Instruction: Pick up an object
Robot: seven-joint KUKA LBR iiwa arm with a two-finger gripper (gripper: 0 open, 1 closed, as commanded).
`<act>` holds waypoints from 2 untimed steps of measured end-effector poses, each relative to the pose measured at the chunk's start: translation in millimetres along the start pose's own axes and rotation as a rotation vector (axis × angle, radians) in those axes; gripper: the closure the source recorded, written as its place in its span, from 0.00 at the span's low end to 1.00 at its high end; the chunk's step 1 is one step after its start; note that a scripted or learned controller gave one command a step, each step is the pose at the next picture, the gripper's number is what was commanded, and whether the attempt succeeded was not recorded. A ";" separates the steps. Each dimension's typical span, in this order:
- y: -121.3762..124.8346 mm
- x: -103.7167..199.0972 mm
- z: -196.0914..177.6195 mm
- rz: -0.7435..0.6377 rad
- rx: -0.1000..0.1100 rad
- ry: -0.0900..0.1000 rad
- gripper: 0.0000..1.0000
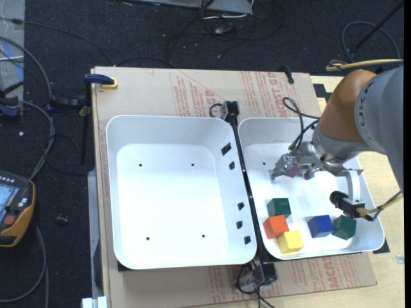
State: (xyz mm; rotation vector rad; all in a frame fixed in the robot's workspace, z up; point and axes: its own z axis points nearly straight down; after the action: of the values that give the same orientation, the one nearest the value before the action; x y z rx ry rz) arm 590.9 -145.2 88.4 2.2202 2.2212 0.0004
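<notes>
Five smooth cubes cluster at lower right inside the glossy right bin (257, 133): green cube (279, 206), orange cube (276, 225), yellow cube (291, 240), blue cube (320, 226), dark green cube (345, 227). The metal gripper (292, 167) hangs above them; I cannot tell its grasp.

Two bins are set side by side on the tabletop (167, 88). In the right bin (257, 133), five blocks are gathered toward the near edge: three (279, 207) (277, 226) (291, 241) stacked in a touching column at left, two (320, 226) (345, 227) adjoining at right. The end effector (292, 169) is positioned behind them.
</notes>
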 end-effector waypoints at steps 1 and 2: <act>63.4 28.8 -0.1 -0.003 -0.001 0.000 0.00; 36.2 12.9 0.0 0.002 0.001 0.001 0.00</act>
State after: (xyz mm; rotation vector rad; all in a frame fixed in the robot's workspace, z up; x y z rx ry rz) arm 627.1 -132.2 88.4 2.2230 2.2203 -0.0005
